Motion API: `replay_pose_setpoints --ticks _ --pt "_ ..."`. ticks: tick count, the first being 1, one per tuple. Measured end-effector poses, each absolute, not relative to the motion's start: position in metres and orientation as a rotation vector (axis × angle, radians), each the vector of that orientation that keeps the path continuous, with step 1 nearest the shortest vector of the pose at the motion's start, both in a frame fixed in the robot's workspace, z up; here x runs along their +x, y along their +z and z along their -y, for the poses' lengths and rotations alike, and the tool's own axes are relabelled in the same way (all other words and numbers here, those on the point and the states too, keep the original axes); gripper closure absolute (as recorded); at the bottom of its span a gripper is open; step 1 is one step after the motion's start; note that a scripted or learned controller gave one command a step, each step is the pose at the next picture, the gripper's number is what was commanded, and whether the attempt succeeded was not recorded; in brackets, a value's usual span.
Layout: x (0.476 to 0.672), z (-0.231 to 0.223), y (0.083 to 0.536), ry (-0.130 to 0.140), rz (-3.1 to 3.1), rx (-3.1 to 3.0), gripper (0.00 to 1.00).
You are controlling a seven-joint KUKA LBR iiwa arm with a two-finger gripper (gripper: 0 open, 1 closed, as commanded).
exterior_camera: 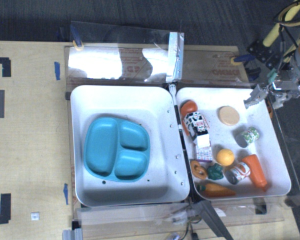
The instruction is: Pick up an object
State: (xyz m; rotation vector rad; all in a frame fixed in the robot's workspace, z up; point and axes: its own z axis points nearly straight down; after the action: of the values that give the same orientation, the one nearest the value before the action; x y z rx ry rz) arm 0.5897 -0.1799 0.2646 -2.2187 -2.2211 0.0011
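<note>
I've parked my gripper [255, 98] over the right bin's [280, 149] far right corner, clear of the toys; its claw state I can't tell, probably empty.

We see our arm at the far right of the camera view, reaching in from the right edge over the upper right corner of the right bin [275, 134]. Our gripper [257, 96] hangs at that corner's rim, a grey metal part jutting leftward toward the bin's interior. Cables and yellow hoses crowd the wrist above it. We cannot make out how the gripper's tip stands.
</note>
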Motion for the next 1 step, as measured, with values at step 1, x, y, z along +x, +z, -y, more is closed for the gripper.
replay_pose_setpoints --ticks 1 --pt "0.5463 0.2022 0.1376 0.009 2.129 -2.300 0.00"
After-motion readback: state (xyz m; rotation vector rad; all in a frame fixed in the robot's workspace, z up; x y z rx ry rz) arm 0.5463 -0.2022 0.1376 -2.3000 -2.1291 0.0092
